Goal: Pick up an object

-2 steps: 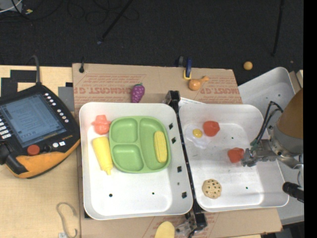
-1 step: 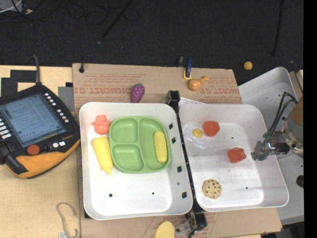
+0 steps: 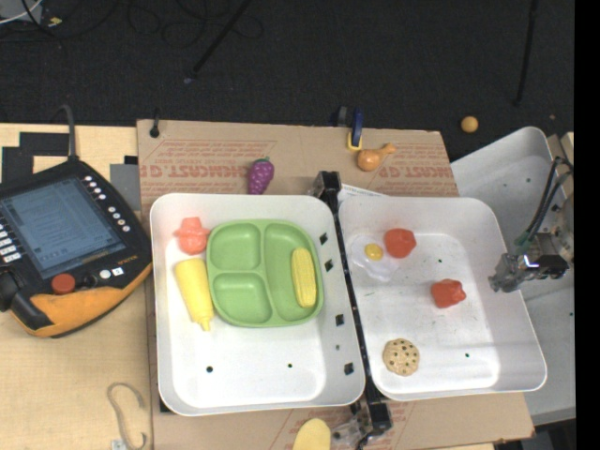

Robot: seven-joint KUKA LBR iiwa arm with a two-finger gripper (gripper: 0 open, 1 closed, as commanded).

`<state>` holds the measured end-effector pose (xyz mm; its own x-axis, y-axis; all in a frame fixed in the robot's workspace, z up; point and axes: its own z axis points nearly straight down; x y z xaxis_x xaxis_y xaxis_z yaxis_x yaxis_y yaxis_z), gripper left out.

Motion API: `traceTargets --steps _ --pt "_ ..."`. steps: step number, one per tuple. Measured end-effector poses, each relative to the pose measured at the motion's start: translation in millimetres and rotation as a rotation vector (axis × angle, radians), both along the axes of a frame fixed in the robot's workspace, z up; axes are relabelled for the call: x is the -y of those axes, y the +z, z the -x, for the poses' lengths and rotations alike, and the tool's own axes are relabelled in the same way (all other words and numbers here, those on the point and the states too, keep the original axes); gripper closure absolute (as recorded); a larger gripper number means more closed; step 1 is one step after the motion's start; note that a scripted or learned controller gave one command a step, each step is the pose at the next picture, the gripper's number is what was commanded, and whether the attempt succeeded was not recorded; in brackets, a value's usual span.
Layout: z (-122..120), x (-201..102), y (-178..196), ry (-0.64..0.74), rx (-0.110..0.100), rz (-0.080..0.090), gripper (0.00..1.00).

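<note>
- We find the claw (image 3: 514,272) at the right edge of the right bin (image 3: 511,359), hanging just over the rim; it is small and dark here, so we cannot tell how it is set, and we see nothing in its grasp.
- Nearest to it in the right bin lies a red block (image 3: 448,293), near the middle of the bin's right half.
- Further in, toward the bin's far left corner, sit a second red piece (image 3: 400,242) and a small yellow piece (image 3: 373,251) just beside it.
- A cookie (image 3: 401,356) rests near the bin's near edge.
- In the left bin (image 3: 244,382) we see a green divided tray (image 3: 246,293) with a corn cob (image 3: 303,277) in its right compartment, a yellow bottle (image 3: 194,292) along the tray's left side, and a pink-red toy (image 3: 190,235) at the bin's far left corner.
- We judge the pick has not yet begun (nothing is lifted): this is the approach.
- Next the claw must travel in over the bin, most readily toward the red block, centre above it and descend.
</note>
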<state>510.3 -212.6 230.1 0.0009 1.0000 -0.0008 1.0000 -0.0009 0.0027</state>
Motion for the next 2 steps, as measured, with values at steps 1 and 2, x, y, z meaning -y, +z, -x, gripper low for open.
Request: traceTargets --steps 1,2 --pt "-8 -48 -7 0.004 -0.005 -0.004 1.0" --pt "-20 -105 -13 0.005 -0.006 -0.004 1.0"
